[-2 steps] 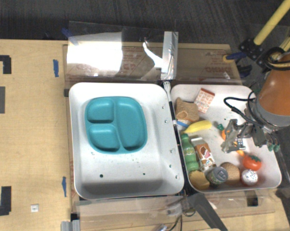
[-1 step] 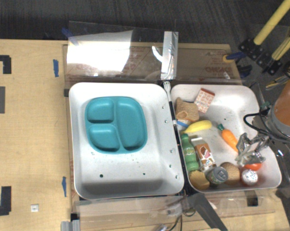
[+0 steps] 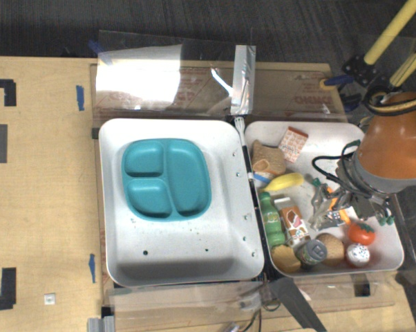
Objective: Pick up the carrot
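Note:
The carrot point(image 3: 345, 216) shows as a small orange piece in the right bin point(image 3: 394, 254), partly covered by the gripper. My gripper point(image 3: 327, 209) is lowered into that bin, right at the carrot's left side, beneath the arm's orange band point(image 3: 394, 147). Whether the carrot is touched or held is not visible from this angle.
A red tomato point(image 3: 361, 234) and a white ball point(image 3: 358, 255) lie just right of the gripper. A banana point(image 3: 284, 182), a green bottle point(image 3: 270, 220), a snack packet point(image 3: 294, 225) and a round tin point(image 3: 312, 252) crowd its left. The left bin point(image 3: 118, 254) holds a teal divided plate point(image 3: 166, 178).

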Robot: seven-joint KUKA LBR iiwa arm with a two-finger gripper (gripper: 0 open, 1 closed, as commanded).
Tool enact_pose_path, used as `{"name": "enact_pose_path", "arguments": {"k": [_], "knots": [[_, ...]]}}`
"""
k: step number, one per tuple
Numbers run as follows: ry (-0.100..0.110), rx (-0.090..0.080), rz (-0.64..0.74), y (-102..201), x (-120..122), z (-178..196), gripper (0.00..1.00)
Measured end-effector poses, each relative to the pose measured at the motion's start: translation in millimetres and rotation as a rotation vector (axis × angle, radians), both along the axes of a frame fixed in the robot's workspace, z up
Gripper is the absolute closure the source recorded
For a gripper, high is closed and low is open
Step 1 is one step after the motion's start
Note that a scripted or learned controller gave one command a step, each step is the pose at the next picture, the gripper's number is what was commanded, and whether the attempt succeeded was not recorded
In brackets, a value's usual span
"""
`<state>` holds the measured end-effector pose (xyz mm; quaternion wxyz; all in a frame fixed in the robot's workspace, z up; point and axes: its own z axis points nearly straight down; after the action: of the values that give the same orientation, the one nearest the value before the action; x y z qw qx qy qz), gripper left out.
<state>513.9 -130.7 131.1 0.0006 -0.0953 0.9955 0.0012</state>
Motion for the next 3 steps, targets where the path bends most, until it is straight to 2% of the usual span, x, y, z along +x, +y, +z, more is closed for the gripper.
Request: {"name": "enact_pose_path", "arguments": {"k": [1,2,3], "knots": [[-0.012,-0.004,0.258,23.2,30.7,124.9,1.0],[-0.009,-0.003,0.258,22.9,29.9,123.2,0.0],[0.002,0.0,0.159,16.1,34.5,49.9,0.0]]}}
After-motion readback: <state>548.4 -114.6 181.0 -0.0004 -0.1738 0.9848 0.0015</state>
